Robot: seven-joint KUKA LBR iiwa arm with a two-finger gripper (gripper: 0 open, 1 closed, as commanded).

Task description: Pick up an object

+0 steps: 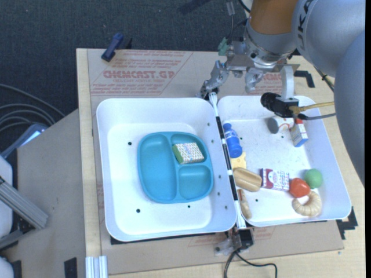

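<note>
While the tool (269, 83) hangs at the tabletop's far edge, spread or closed I cannot tell, the blue bottle (232, 141), bread roll (247, 179) and tomato (299, 187) lie loose in the right bin (335, 172), seemingly all within its reach.

The left bin (110, 155) has open floor around a blue tray (174, 168) at its centre; a patterned block (189, 152) sits in the tray's upper right compartment. The right bin (330, 155) is open mid-floor, with items crowded along its left wall, its lower edge and its upper right. The arm (301, 10) overhangs the right bin's upper edge at the frame's top right.
</note>
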